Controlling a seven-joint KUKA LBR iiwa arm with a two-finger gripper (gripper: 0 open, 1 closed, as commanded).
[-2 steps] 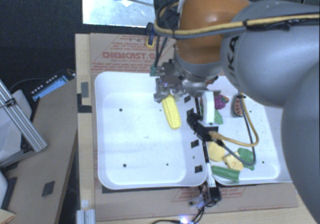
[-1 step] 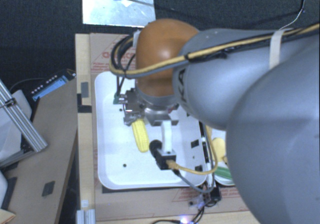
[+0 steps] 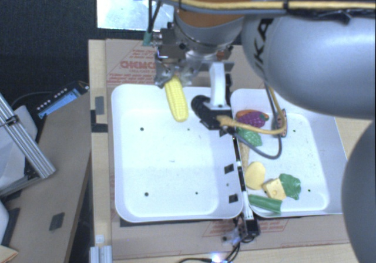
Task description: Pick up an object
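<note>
Smooth grey arm point(image 3: 317, 39) fills the upper right, its gripper point(image 3: 170, 77) pinching a bumpy yellow corn cob point(image 3: 176, 100) by its top, hanging over the glossy white left bin point(image 3: 170, 162)

robot lab | white bins point(image 3: 147, 197) on cardboard-covered bench point(image 3: 126, 59) | aluminium framing point(image 3: 23, 144)

A brown cardboard sheet point(image 3: 132, 62) with red lettering lies under the bins — off to the left, a silver metal rail point(image 3: 26, 147) slants.
</note>
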